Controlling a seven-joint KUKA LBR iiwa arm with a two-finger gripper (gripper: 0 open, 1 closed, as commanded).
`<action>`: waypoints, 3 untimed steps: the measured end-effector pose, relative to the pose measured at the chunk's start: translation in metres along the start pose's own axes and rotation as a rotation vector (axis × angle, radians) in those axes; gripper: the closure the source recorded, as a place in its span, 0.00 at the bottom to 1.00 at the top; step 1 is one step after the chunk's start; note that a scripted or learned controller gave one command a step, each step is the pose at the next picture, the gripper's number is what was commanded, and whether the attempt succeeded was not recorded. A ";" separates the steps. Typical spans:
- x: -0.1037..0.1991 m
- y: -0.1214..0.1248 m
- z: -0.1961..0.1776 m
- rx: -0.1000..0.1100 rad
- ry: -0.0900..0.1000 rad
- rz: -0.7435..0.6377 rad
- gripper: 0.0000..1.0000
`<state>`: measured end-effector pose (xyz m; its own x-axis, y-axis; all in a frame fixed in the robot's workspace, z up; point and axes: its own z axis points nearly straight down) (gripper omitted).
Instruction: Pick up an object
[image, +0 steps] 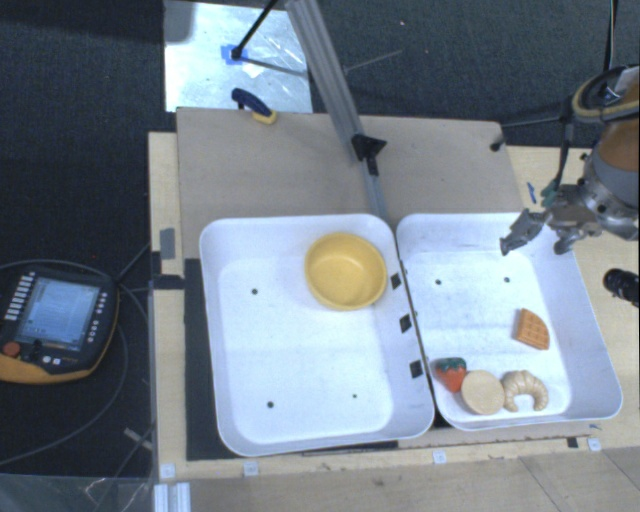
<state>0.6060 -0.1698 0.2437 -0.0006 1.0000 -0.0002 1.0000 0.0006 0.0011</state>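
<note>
L bin (230, 400): wide open floor, only a yellow bowl (346, 270) near its back rim, toward the R side. Front and L parts bare, easy access from above.

R bin (470, 290): back and middle floor free. Front edge crowded w/ a tomato (452, 372), round cracker (482, 392) and croissant (526, 390), packed close together, tight gaps. Waffle piece (532, 329) sits apart near the R wall, room around it.

Slanted metal pole (335, 85) crosses above the bench behind the bins.
</note>
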 end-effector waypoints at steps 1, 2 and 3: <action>0.009 0.000 0.058 0.005 0.001 -0.001 0.00; 0.011 0.007 0.104 0.004 0.001 -0.001 0.00; 0.012 0.006 0.156 0.004 0.001 0.000 0.00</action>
<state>0.6125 -0.1580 0.0880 -0.0003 1.0000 0.0007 1.0000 0.0003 -0.0033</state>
